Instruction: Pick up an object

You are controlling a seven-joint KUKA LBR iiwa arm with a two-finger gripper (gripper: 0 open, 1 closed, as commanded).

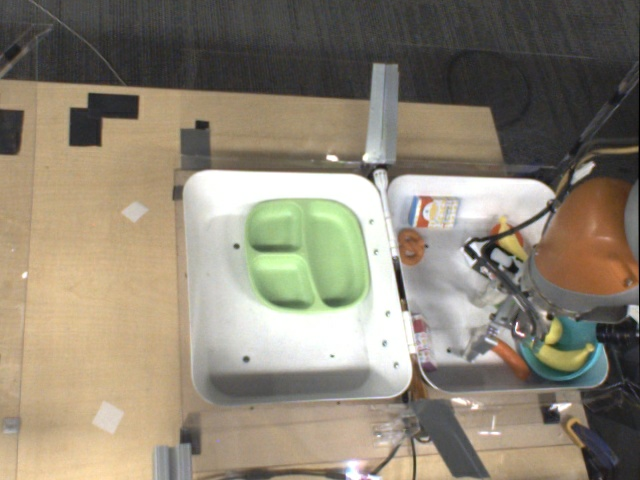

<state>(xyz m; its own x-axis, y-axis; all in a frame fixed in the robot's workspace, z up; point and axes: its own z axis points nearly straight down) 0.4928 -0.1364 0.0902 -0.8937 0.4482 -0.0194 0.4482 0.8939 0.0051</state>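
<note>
My gripper (pixel 492 336) hangs low in the right bin (pixel 450 278), near its front right. The grey arm with its orange band (pixel 590 240) covers much of that side. Just right of the gripper lies an orange carrot-like piece (pixel 512 358). Beside it stands a teal bowl (pixel 580 365) with a yellow banana (pixel 560 356) in it. A yellow object (pixel 510 238) peeks out from under the wrist cables. Farther left in this bin are a small white, blue and orange box (pixel 433 211), an orange round piece (pixel 410 246) and a thin reddish item (pixel 420 336) along the left wall.
The left bin (pixel 215 298) holds a green divided plate (pixel 305 253). A metal post (pixel 382 113) stands behind the wall where the bins meet. Wooden bench (pixel 90 288) stretches to the left.
</note>
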